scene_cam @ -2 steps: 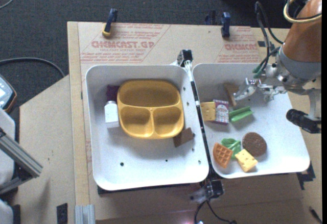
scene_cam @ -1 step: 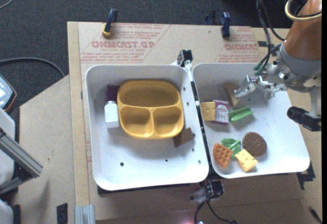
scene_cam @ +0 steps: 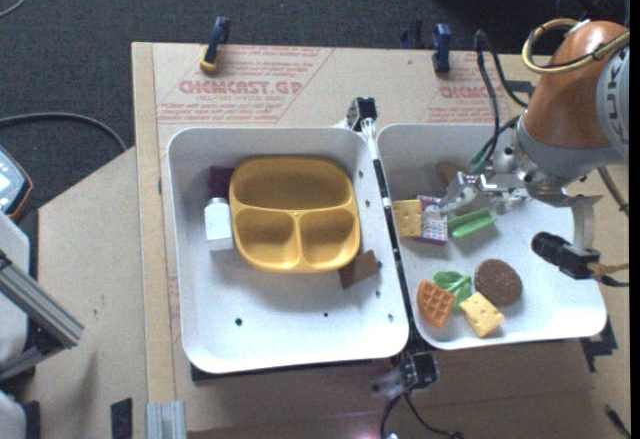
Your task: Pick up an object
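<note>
My gripper (scene_cam: pixel 466 199) hangs low over the upper middle of the right bin (scene_cam: pixel 580 312), reaching in from the right under the grey and orange arm. Right below it lie a green piece (scene_cam: pixel 472 223) and a purple and pink packet (scene_cam: pixel 433 221). A square yellow cracker (scene_cam: pixel 407 218) lies just left of the packet. Nearer the front of the bin are a waffle (scene_cam: pixel 436 302), a green leaf (scene_cam: pixel 453 282), a round brown cookie (scene_cam: pixel 498 281) and a yellow cheese wedge (scene_cam: pixel 483 315). The arm's wrist hides the bin's back right part.
The left bin (scene_cam: pixel 190 317) holds a yellow divided plate (scene_cam: pixel 294 213), a white bottle (scene_cam: pixel 218 224), a dark purple item (scene_cam: pixel 220 177) and a brown block (scene_cam: pixel 358 270). A black divider rail (scene_cam: pixel 385 217) runs between the bins. A black part with a cable (scene_cam: pixel 560 255) sticks out below the wrist.
</note>
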You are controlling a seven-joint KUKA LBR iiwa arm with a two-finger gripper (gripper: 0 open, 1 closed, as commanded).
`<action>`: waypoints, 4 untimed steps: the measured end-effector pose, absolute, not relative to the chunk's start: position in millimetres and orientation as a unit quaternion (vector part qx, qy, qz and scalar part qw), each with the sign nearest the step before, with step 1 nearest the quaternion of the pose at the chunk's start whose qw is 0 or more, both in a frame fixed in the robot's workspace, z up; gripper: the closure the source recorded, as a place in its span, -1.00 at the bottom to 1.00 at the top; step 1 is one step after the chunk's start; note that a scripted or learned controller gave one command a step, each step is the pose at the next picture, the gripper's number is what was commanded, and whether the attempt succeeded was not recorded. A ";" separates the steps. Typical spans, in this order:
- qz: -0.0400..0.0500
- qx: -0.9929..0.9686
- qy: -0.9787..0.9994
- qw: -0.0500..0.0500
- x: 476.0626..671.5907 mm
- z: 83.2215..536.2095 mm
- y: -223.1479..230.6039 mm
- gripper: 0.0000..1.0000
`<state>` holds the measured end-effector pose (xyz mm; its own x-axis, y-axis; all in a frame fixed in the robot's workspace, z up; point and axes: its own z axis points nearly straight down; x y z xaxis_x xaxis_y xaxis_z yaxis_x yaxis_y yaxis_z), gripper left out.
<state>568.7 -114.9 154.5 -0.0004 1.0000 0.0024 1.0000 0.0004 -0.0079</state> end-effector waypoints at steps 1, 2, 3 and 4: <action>0.000 -0.708 -0.706 0.002 561.1 96.0 -117.6 -1.00; -0.002 -0.707 -0.707 0.001 563.7 89.2 -116.8 -1.00; -0.005 -0.707 -0.707 -0.002 566.0 102.1 -116.4 1.00; -0.001 -0.707 -0.707 -0.003 566.4 165.4 -120.5 1.00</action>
